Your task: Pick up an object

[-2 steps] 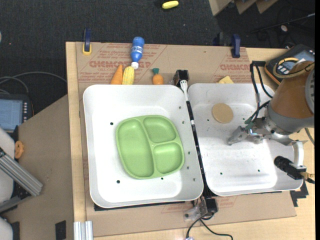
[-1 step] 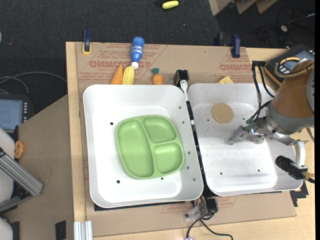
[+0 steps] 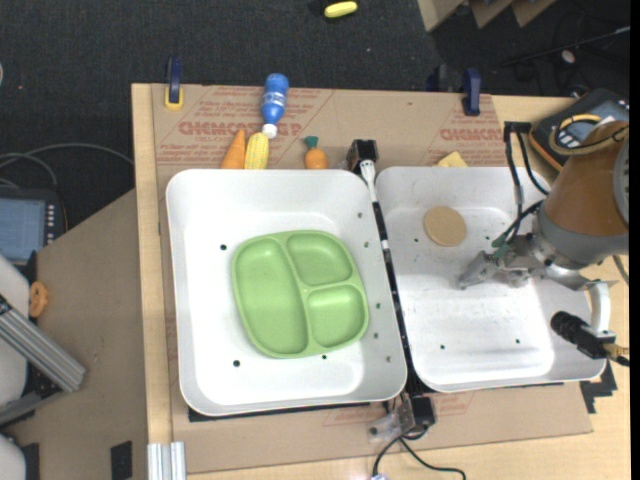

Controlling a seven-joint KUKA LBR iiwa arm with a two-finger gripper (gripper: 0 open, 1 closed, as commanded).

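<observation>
Over the right bin: the arm (image 3: pixel 585 203) is reaching in from the right, its orange band showing above the wrist, and the gripper (image 3: pixel 470 278) is hanging low over the bin floor, pointing left.
Fingers: nothing is sitting between them; whether they are spread or closed is too small and blurred to tell.
Right bin (image 3: pixel 470 358): it is holding a round tan disc (image 3: pixel 445 226) in its far half, lying flat, a little to the far left of the gripper and apart from it.
Left bin (image 3: pixel 200 358): it is holding a green divided tray (image 3: pixel 297 293) with three compartments, lying flat near the middle.
Far edge of the bench: a blue and white bottle (image 3: pixel 273 100), a toy carrot (image 3: pixel 234 150), a yellow corn cob (image 3: pixel 257 151) and a small orange piece (image 3: pixel 315 155) are lying just beyond the left bin; a pale yellow wedge (image 3: pixel 452 160) is lying just beyond the right bin.
Floor beyond the bench: a yellow object (image 3: pixel 341 9) is lying on the dark carpet.
</observation>
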